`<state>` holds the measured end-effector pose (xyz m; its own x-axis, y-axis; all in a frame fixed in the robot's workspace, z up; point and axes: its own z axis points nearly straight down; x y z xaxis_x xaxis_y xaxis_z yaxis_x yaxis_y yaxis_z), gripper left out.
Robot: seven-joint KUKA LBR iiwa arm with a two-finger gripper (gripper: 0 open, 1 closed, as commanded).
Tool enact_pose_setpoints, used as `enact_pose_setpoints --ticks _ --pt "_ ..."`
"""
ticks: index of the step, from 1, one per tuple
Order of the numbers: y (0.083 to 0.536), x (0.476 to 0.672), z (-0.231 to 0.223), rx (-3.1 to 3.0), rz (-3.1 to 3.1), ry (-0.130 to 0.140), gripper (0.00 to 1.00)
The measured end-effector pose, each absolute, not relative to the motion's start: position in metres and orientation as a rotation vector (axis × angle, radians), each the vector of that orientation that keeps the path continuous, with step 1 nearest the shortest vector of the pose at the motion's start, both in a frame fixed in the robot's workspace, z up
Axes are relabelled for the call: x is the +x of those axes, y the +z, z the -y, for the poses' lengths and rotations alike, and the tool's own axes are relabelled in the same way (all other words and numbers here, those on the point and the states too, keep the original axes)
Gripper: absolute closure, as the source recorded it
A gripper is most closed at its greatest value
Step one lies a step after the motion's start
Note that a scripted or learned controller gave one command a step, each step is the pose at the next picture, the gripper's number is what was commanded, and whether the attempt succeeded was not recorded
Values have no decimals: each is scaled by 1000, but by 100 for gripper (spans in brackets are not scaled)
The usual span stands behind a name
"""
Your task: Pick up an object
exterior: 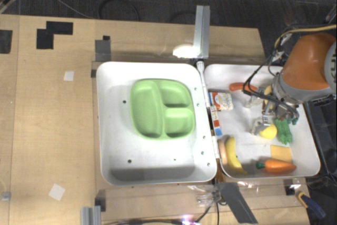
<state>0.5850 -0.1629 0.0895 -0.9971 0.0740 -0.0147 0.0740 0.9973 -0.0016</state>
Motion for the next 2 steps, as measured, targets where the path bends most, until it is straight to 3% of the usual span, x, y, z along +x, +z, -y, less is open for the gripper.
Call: enact_pose_setpoints --ticks 1,2 --pt "90 557 152 156 -3122 -3 0" --pt "106 563 152 144 -3103 -8 100"
